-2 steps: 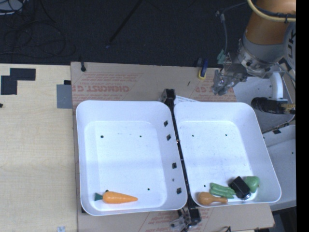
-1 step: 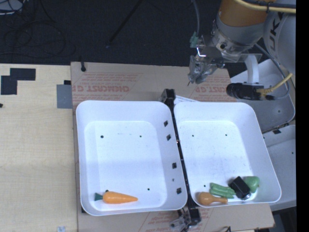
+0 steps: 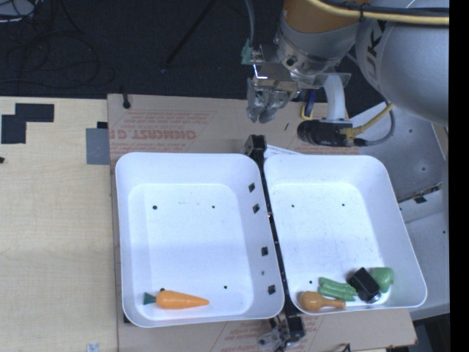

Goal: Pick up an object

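An orange carrot (image 3: 181, 299) with a green stem lies near the front edge of the left bin (image 3: 132, 196). In the right bin (image 3: 392, 196), at the front right corner, sit a green pea pod (image 3: 336, 289), a tan pear-shaped piece (image 3: 320, 301), a black block (image 3: 363, 284) and a green piece (image 3: 382, 276), all close together. My gripper (image 3: 264, 111) hangs high behind the bins, above the cardboard near the divider's far end, well away from every object. Nothing shows between its fingers.
A black clip strip (image 3: 265, 226) runs along the divider between the two bins. Brown cardboard (image 3: 183, 127) lies under and behind the bins. Cables and a black-and-yellow fitting (image 3: 330, 132) sit behind the right bin. A wooden bench top (image 3: 51, 218) extends to the left.
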You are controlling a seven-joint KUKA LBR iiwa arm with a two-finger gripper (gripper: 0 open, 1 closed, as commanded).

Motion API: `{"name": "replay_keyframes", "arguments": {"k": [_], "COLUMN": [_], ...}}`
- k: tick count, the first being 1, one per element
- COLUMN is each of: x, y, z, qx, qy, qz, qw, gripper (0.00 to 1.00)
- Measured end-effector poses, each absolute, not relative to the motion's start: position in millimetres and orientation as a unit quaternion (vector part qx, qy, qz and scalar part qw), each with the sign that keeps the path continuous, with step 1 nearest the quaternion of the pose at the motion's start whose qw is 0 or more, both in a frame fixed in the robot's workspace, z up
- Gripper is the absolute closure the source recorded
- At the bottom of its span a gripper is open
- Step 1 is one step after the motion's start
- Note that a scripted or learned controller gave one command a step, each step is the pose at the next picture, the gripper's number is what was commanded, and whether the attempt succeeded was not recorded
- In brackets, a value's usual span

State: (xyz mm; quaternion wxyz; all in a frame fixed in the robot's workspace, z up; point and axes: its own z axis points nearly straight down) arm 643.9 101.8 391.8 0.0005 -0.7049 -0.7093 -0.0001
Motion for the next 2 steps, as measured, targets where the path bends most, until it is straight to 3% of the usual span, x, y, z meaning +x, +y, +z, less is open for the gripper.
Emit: {"name": "replay_keyframes", "arguments": {"k": [1, 2], "x": [644.1, 615.5], "y": [142.7, 95.2], "z": [438.7, 400.1], "qx": [-0.706, -0.708], "qy": [-0.709, -0.706], "qz": [-0.0009, 0.0040], "qw": [0.000, 0.002], "gripper": [1.00, 1.00]}}
